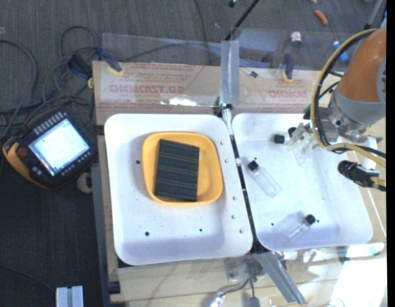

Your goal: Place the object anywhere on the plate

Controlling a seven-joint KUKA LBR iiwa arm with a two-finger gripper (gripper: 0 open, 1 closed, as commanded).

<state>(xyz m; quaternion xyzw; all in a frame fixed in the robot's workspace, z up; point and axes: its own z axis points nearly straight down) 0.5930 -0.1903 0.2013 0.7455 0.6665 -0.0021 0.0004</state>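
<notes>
A yellow square plate (pixel 213 178) sits in the left bin (pixel 120 190). A dark ribbed rectangular block (pixel 177 170) lies flat on the plate, roughly in its middle. My gripper (pixel 302 139) hangs over the upper part of the right bin (pixel 341 216), below the orange-banded wrist (pixel 367 66), far from the plate. A small black-capped item (pixel 278 138) lies just left of the gripper.
Two clear vials with black caps lie in the right bin, one near its left wall (pixel 262 178) and one near its front (pixel 299 226). A divider ridge (pixel 239 171) separates the bins. A teach pendant (pixel 50 149) lies left of the bench. Cables trail off the arm at the right.
</notes>
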